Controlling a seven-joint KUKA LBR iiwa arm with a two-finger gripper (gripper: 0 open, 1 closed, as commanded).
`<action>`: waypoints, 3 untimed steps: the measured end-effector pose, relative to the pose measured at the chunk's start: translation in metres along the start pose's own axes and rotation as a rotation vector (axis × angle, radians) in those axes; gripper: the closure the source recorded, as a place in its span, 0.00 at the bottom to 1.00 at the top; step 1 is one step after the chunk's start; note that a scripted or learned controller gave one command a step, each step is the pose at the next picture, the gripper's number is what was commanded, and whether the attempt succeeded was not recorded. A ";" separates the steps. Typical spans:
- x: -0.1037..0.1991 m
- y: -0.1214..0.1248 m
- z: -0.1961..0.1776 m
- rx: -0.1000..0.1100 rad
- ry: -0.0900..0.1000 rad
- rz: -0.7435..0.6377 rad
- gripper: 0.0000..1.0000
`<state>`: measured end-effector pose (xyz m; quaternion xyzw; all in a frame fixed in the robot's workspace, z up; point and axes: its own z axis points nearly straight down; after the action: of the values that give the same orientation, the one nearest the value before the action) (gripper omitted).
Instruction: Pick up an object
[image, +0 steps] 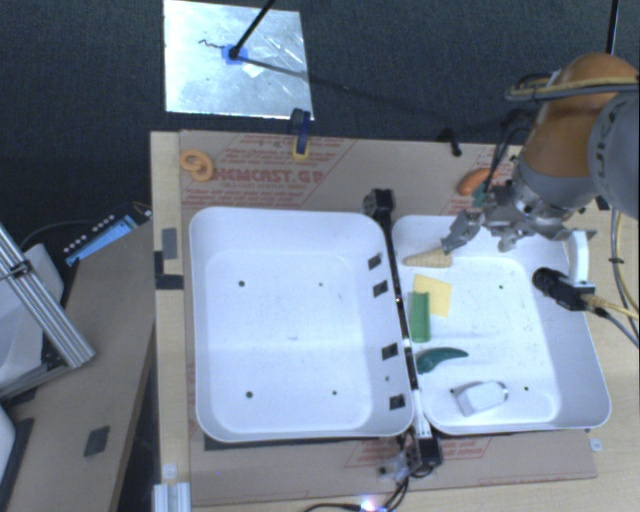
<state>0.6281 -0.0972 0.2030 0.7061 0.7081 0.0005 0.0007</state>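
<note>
We look down on a brown cardboard sheet (330, 165) printed in red with lettering too blurred for us to read with certainty, laid on a tan bench (110, 330) against dark carpet. On it sit two shallow white plastic bins: the left bin (290, 330) and the right bin (560, 370), joined along a black hinged divider (398, 310). We count five loose things in the right bin: a tan cone-shaped piece (427, 261) near the far rim, a flat yellow square (434, 296) just below it, a green rectangular block (419, 318) touching the square's left edge, a dark green curved pepper-like piece (440, 358), and a small white-and-grey object (478, 397) near the front rim. The grey arm with its orange band (580, 110) leans in from the right, and its two-finger gripper (480, 228) hangs over the far edge of the right bin, just beside the tan cone; its metal fingers stand spread apart with nothing between them. An orange ring (197, 164) lies on the cardboard's far left corner, a yellow-and-blue clamp (300, 135) at its far edge, and a shiny foil square (238, 58) rests on the carpet beyond.
</note>
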 end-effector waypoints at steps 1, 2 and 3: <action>0.000 0.001 -0.011 -0.004 0.000 -0.003 1.00; -0.032 0.026 -0.132 -0.016 -0.005 0.002 1.00; -0.035 -0.093 -0.121 0.006 0.002 0.005 1.00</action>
<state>0.5348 -0.1328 0.3234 0.7079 0.7063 -0.0009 -0.0021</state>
